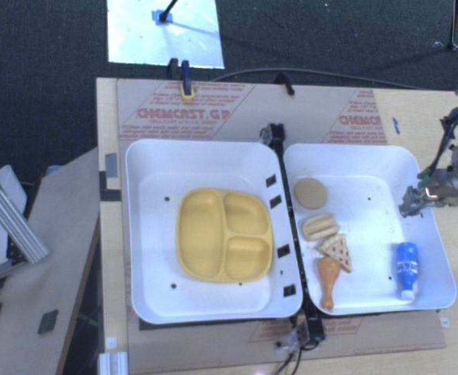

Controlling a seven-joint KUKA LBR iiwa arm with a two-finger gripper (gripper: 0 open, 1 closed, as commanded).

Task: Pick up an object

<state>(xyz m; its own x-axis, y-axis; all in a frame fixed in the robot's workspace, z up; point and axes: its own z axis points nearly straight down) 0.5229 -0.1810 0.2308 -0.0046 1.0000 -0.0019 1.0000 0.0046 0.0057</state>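
Observation:
The right bin (pixel 385 162) holds a round tan cookie (pixel 310 193), a pale bread roll (pixel 320 226), a waffle-patterned wedge (pixel 337 251), an orange chicken drumstick (pixel 328 280) and a blue bottle (pixel 406 269) lying near its right wall. My gripper (pixel 413 201) hangs at the bin's right rim, above and a little right of the blue bottle. Nothing is visibly held by it.
The left bin (pixel 159 170) carries a yellow compartment tray (pixel 223 233). A black clamp strip (pixel 282 209) runs between the bins. A yellow-and-blue clamp (pixel 185 79) sits at the bench's far edge. A metal rail (pixel 10 217) lies at the left.

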